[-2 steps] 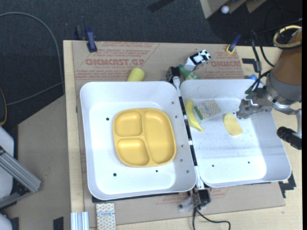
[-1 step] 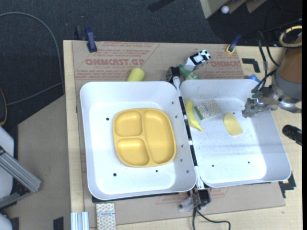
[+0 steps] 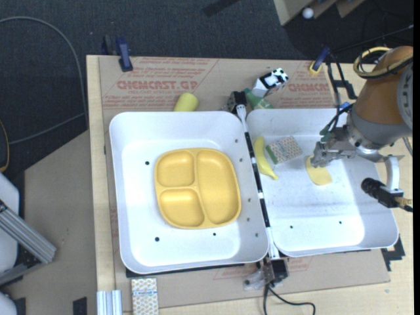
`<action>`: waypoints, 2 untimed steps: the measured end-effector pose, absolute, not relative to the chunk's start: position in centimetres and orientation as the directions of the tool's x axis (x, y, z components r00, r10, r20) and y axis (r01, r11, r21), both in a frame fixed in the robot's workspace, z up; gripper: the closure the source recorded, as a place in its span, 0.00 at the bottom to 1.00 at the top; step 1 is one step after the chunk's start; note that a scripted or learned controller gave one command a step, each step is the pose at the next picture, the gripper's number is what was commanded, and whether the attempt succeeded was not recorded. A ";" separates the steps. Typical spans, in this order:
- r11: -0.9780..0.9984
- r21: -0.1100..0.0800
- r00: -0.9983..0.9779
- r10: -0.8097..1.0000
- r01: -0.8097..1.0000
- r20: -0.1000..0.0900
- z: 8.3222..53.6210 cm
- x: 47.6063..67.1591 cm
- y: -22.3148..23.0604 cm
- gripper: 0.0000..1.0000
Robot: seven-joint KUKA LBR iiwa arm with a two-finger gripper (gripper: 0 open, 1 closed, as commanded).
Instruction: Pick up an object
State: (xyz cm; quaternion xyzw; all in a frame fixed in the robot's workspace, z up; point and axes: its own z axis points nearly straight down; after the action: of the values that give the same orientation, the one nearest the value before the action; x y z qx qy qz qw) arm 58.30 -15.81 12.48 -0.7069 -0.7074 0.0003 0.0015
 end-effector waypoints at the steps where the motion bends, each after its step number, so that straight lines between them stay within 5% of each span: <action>1: -0.002 -0.003 0.002 1.000 1.000 -0.001 8.4 53.6 -22.5 1.00; 2: 0.002 0.001 -0.002 1.000 1.000 0.001 16.5 51.3 -12.7 1.00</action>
State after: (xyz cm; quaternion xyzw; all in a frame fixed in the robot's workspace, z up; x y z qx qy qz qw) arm 51.26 -12.69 16.47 -0.7063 -0.7079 -0.0007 0.0001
